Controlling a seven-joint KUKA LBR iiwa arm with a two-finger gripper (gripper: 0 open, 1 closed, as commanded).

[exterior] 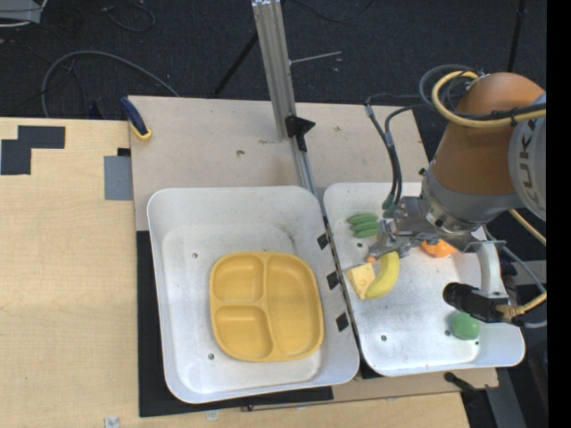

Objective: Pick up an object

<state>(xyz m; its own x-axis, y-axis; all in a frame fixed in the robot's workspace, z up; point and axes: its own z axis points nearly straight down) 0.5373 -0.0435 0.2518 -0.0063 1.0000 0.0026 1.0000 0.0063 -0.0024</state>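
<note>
Starting at the bottom of the frame: a yellow divided plate [266, 306] lies in the left bin [178, 239], lower centre. In the right bin [401, 346], lower right, a green round object [464, 326] sits near the bin's front-right corner. Further up, centre-right, the banana [385, 275] lies w/ its long axis running diagonal, lower end toward lower left, upper end toward upper right, right under the gripper [393, 243]. A pale yellow block [360, 280] touches the banana's left side. The gripper is just above the banana's upper end; cannot tell if it is open or closed, or if it grips the banana. Beside it, an orange object [437, 249] to the right and green pods [362, 224] to the left. At the upper right, the grey-and-orange arm [486, 145] comes in.
</note>
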